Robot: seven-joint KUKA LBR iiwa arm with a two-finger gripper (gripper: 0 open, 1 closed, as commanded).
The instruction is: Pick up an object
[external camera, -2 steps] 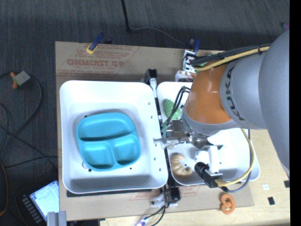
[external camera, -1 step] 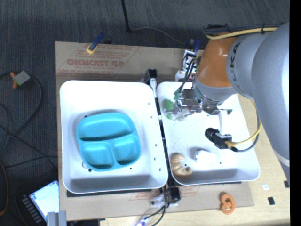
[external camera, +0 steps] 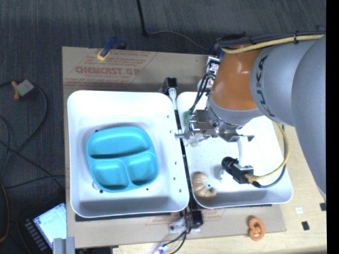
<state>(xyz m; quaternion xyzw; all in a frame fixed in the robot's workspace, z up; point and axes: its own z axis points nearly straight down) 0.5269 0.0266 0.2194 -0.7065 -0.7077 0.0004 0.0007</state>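
Camera view: the pincer (external camera: 198, 127), whose state cannot be told, hangs over the right bin (external camera: 275, 197), so it should be lowered squarely over the tan spiral shell (external camera: 203, 185) at 6 o'clock before closing.

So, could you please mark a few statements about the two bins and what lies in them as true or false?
1. A blue divided tray lies in the left bin. True.
2. A tan spiral shell-like object lies in the right bin. True.
3. The blue tray has one compartment. False: three.
4. The arm hangs over the left bin. False: over the right bin.
5. The orange ring lies inside the right bin. False: outside it, on the board.
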